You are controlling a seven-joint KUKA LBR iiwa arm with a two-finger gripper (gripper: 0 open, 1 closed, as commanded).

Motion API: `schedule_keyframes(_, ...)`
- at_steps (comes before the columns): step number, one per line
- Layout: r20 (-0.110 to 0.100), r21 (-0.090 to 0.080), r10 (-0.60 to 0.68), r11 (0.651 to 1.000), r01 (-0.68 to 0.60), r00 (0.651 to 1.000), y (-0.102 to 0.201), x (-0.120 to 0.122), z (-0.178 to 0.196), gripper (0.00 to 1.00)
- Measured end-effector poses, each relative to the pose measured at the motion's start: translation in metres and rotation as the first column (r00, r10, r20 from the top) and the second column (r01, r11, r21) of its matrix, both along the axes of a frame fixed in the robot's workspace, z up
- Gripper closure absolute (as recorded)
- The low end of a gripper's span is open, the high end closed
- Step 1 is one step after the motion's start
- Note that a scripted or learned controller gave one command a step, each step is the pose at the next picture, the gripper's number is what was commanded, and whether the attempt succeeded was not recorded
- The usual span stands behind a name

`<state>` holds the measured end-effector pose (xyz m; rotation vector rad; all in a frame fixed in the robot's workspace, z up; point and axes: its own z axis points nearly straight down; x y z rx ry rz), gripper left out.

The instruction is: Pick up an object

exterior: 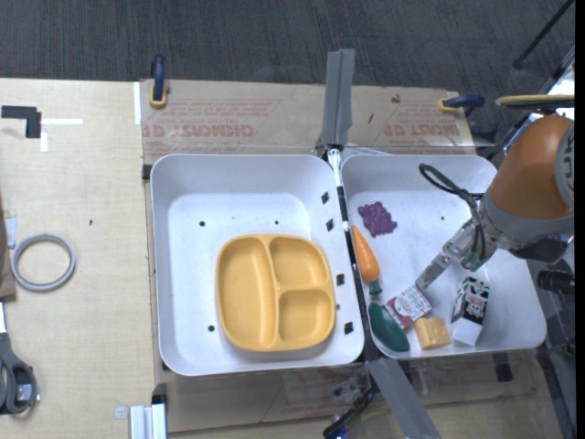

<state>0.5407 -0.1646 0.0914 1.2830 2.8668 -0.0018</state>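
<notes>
Two white bins are seen side by side on the worktop point(82, 154). The left bin point(183, 199) holds a yellow divided plate point(274, 291), set toward its front; bare floor is left behind it and along the left wall. The right bin point(512, 327) holds the loose items: a purple grape cluster point(376, 218) near the back left, an orange carrot point(366, 256) lying along the left wall just by the divider, a dark green item point(388, 330) at the front left corner, a small red-and-white packet point(409, 306), a yellow block point(432, 333) at the front edge, and a black-and-white carton point(472, 303) toward the front right.

The gripper point(422, 283) is reached in from the right at a slant, its tip placed at or just above the red-and-white packet; contact cannot be told. Whether its fingers are apart or together cannot be told, and nothing is seen held. The front items are crowded near the tip: packet, green item and yellow block lie close together, the carton just to the right. Open floor is left in the right bin's middle and back right, crossed by a black cable point(448, 183).

Outside the bins, a grey tape ring point(40, 262) and scissors point(16, 384) are seen at the worktop's left edge, well apart.
</notes>
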Motion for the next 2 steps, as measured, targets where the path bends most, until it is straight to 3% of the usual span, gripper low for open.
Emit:
schedule_keyframes(1, 0.002, 0.000, -0.221, 0.975, 0.221, 0.975, 0.012, 0.070, 0.001, 0.00)
schedule_keyframes(2, 0.002, 0.000, -0.583, 0.813, 0.583, 0.813, 0.010, 0.119, 0.001, 0.00)
